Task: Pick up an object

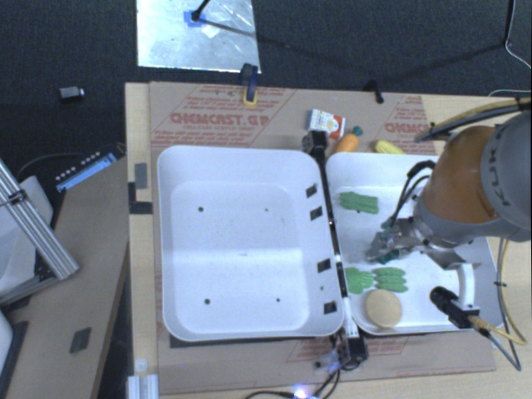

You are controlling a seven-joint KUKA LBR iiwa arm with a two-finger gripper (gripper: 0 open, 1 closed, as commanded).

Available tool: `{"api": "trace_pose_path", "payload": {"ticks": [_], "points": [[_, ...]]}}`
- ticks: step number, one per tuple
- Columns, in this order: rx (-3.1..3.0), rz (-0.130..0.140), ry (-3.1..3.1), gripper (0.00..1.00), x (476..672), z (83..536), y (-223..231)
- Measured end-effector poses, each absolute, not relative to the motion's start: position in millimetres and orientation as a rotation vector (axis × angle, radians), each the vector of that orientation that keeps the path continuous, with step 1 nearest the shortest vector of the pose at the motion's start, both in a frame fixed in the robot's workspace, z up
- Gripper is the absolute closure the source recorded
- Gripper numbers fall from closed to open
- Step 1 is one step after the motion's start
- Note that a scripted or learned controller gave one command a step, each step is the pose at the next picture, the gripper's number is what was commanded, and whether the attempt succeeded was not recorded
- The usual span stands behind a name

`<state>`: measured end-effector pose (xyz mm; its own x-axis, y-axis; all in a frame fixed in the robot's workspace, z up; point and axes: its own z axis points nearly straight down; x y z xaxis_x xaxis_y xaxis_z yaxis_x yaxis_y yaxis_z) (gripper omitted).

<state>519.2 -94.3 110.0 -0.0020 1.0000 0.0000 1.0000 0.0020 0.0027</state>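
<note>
**Hovering low in the right bin, nothing yet lifted**

Reaching in from the right, the claw (387, 246) is seen low inside the right bin (370, 166), its tip a dark tangle of metal and cable; whether it is spread or closed cannot be told, and no object can be made out within it. Just below the claw, a pair of green pieces (376, 278) lies on the bin floor, and beside them, nearer the front wall, a round tan object (383, 307) rests. Farther back in the same bin, a separate green piece (359, 202) lies well apart from the claw. Any of these could serve as the object to be picked; the green pair is judged the likeliest target, being closest.

The left bin (241, 248) is set alongside, across the divider. Beyond the bins' far edge, an orange item (348, 143) and a yellow item (387, 148) lie on the tabletop (220, 116).

The approach is judged to be largely made, while the grasp itself and the lift remain to be shown: all objects are seen resting in place.
</note>
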Motion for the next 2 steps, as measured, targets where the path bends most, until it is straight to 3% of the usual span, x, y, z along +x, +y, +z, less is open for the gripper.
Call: {"api": "trace_pose_path", "payload": {"ticks": [1, 2], "points": [[2.200, 0.017, 2.233, 1.00, 573.1, 190, 0], [2.208, 0.009, 2.232, 1.00, 588.5, 219, 63]]}}
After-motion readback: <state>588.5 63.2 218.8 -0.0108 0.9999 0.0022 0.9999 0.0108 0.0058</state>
